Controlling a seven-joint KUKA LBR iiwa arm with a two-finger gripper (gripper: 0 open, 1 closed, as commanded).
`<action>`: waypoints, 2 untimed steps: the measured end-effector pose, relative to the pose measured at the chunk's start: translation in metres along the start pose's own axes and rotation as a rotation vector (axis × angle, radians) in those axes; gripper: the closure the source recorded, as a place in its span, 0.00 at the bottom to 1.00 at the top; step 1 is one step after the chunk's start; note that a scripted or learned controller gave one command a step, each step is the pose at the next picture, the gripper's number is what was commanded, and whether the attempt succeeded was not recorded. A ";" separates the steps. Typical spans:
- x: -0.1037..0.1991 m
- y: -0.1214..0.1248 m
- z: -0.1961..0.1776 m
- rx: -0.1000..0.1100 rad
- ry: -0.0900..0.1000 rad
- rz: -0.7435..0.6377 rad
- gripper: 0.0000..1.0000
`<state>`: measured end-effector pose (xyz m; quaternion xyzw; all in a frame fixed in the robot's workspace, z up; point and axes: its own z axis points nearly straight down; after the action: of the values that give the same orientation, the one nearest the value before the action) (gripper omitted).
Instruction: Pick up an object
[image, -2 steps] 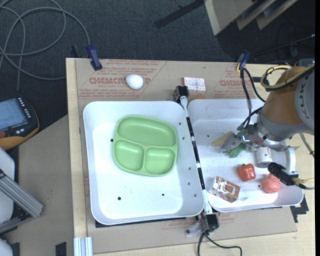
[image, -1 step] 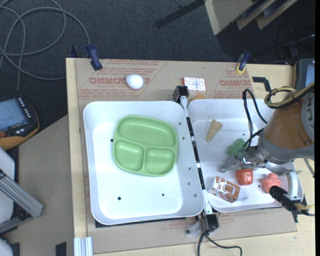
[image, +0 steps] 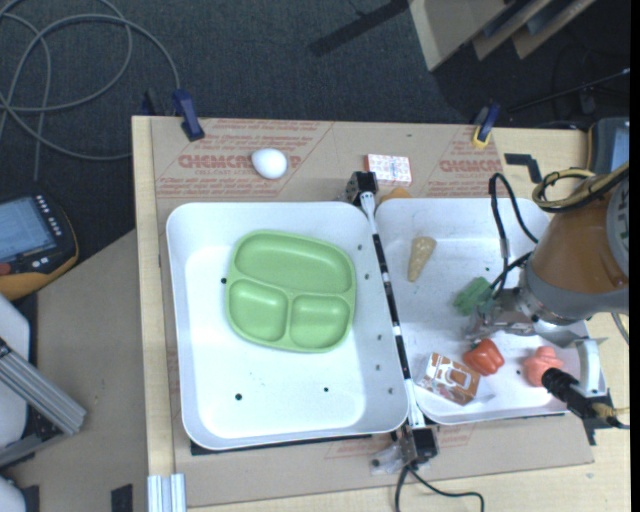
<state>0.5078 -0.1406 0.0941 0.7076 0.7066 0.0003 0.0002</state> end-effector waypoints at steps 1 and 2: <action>0.000 0.000 0.000 0.000 0.000 0.000 0.00; 0.036 0.026 0.010 0.000 0.000 -0.003 0.00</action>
<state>0.5335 -0.1045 0.0842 0.7066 0.7076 0.0003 0.0005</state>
